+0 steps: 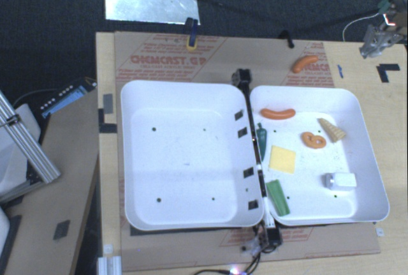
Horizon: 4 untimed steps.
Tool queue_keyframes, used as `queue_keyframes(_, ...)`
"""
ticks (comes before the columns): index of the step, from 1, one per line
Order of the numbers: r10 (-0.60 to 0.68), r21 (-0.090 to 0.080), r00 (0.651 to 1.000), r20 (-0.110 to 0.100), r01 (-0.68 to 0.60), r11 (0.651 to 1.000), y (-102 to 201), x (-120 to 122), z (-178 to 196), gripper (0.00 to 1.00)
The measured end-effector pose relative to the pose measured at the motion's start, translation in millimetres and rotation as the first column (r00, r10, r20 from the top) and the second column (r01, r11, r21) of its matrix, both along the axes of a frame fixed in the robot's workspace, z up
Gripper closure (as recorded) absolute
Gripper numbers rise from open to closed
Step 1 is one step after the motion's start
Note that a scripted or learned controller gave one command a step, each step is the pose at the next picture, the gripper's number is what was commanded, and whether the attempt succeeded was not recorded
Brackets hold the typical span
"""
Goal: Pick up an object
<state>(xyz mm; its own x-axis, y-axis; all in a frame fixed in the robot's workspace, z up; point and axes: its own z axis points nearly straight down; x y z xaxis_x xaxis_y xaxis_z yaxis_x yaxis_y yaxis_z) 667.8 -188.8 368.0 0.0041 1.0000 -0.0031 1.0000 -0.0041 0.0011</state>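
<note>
Left bin: bare white floor, nothing in it to grab. All candidates sit in the right bin or just outside it.

Going left to right in the right bin: small dark green pepper-like piece against the left wall, thin, tucked close to the divider, awkward for fingers. Green block near the front-left corner, elongated, looks rigid, light; grip across the short width. Orange sausage near the back-left corner, likely smooth plastic toy, may roll or slip; pinch across the middle. Yellow flat square left of centre, lies flat, low profile, hard to get fingers under. Orange pretzel-like ring mid bin, small, light. Tan cone just right of it, tapered, would squirt out unless taken at the wide end. White and grey block toward the front-right, boxy, flat sides, probably the easiest hold.

Second orange sausage lies on the bench behind the right bin, outside it.

Gripper at the bench's far right corner, well apart from everything; fingers too small to read, cannot tell apart or together. Nothing seen held.
</note>
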Motion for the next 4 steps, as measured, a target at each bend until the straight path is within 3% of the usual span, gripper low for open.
queue_keyframes(1,0.010,-0.003,1.000,0.016,-0.009,1.000,-0.5,1.0,120.5,1.00)
queue_keyframes(2,0.005,0.001,1.000,0.001,-0.005,1.000,-18.2,0.7,98.3,1.00)
queue_keyframes(3,0.010,-0.001,1.000,0.009,-0.010,1.000,-16.6,0.7,172.5,1.00)
queue_keyframes(4,0.009,0.001,1.000,0.002,-0.009,1.000,-16.9,0.8,167.8,0.00)
